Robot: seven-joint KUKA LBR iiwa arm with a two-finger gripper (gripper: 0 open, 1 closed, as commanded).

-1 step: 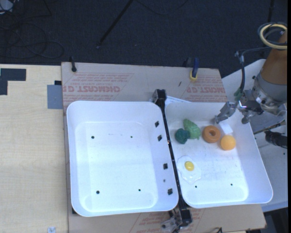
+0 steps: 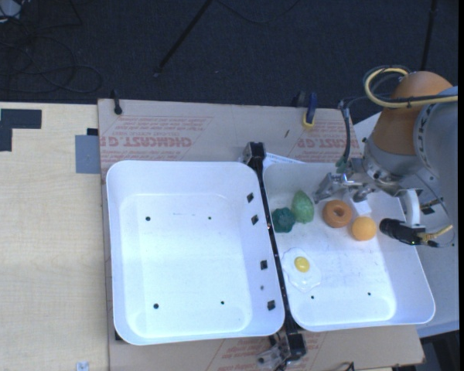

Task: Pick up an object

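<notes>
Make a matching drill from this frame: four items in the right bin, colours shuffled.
Items:
1. donut
2. ball
3. egg
4. leaf

Colours:
A. white with yellow centre
B. green
C. brown ring
D. orange

Pairs: 1-C, 2-D, 3-A, 4-B

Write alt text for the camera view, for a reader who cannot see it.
The robot's hand hovers over the right bin, near a brown ring-shaped donut. That bin also holds an orange ball, two green items and a fried egg toy. The left bin sits alongside it.
</notes>
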